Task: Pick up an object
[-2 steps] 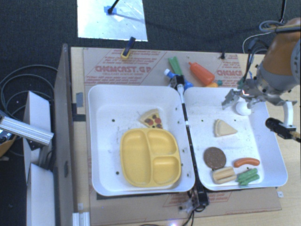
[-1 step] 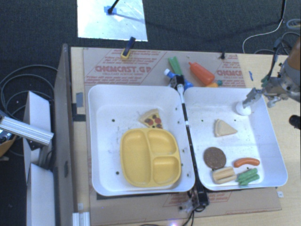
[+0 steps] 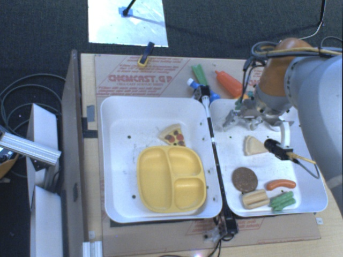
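Camera view, catalogue from left to right.

Left bin (image 3: 115, 143), centre-left of frame: holds a yellow divided plate (image 3: 171, 178) lying flat in its lower half, and a pizza slice (image 3: 173, 135) just above the plate, near but apart from it.

Bench (image 3: 134, 76), upper centre, behind the bins: a green item (image 3: 199, 73), a blue item (image 3: 195, 83) and an orange carrot-like piece (image 3: 229, 84) lie outside both bins, so out of play.

Right bin (image 3: 316, 197), centre-right: candidates for picking. A pale wedge (image 3: 255, 145) lies mid-bin; a brown round patty (image 3: 245, 179), a tan roll (image 3: 254, 198), a green pod piece (image 3: 282, 200) and a red sausage (image 3: 281, 184) cluster along the lower edge, some touching.

Gripper (image 3: 247, 116), upper part of the right bin: low over the bin floor, above the wedge in frame. Nothing is visible between the jaws; how far apart they stand cannot be told. Judgement: placed for a descent onto a nearby piece, none yet taken.
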Motion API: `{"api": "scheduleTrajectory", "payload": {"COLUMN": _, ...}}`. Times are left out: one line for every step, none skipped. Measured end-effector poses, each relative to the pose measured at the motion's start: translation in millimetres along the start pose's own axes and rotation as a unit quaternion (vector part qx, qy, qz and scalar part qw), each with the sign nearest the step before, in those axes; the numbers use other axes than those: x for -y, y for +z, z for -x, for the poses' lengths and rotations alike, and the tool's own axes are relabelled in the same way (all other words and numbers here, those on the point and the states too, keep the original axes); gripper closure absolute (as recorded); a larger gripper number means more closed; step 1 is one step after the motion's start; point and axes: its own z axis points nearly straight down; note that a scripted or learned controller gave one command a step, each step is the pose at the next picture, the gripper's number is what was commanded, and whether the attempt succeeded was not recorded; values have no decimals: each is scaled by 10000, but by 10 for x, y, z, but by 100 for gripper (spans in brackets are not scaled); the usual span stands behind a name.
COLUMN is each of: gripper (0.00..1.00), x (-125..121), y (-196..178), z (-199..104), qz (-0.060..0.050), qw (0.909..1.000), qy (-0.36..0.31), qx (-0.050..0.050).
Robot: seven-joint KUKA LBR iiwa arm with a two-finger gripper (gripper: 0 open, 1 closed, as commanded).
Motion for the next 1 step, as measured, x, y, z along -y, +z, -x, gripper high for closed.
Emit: {"api": "scheduleTrajectory", "payload": {"gripper": 0, "x": -175, "y": -585, "z": 769, "qz": 69, "qw": 9999, "qy": 75, "qx": 61}}
